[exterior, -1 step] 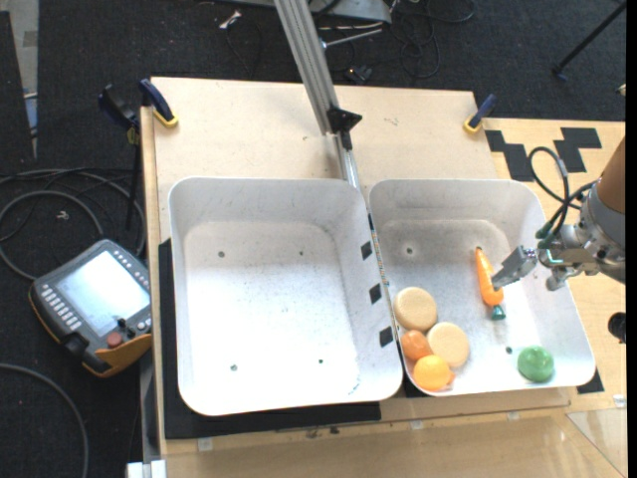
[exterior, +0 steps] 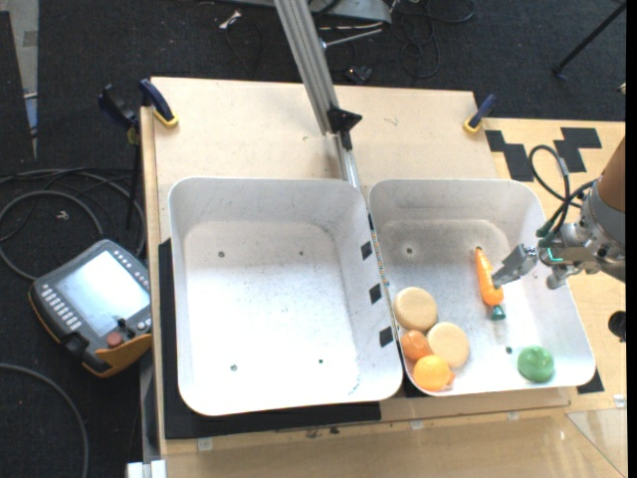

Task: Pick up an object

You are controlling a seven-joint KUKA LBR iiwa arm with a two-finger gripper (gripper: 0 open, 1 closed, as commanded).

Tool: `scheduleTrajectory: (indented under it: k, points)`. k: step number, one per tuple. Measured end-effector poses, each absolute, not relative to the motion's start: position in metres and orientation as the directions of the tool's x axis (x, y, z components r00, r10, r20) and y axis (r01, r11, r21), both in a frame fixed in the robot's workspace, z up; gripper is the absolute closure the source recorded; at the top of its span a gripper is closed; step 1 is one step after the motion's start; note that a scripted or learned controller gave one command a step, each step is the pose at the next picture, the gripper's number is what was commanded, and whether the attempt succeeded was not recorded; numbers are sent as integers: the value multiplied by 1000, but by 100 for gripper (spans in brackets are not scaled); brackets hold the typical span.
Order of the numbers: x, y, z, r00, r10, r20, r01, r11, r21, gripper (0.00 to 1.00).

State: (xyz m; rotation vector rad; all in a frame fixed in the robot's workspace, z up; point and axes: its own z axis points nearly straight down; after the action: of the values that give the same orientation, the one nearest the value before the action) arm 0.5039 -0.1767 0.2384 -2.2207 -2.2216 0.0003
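Observation:
Several small objects lie in the right bin (exterior: 453,202). An orange carrot (exterior: 487,281) with a green tip lies near the middle. Two cream discs (exterior: 416,307) (exterior: 449,343), an orange-red piece (exterior: 414,345) and an orange ball (exterior: 432,371) cluster at the front left. A green ball (exterior: 535,363) rests at the front right. My gripper (exterior: 534,270) reaches in over the bin's right side, open, with nothing between its fingers. Its left finger (exterior: 512,265) ends just right of the carrot.
The left bin (exterior: 264,297) stands beside the right one, a shared wall between them. A slanted metal pole (exterior: 314,68) rises behind the bins. A teach pendant (exterior: 92,307) lies on the floor at left. Yellow clamps (exterior: 163,118) hold the bench's back corners.

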Motion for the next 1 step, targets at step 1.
scheduleTrajectory:
  k: [1]
  points:
    - [506, -186, 182, 2, 1000, 1, 1000, -2, -5, 0]
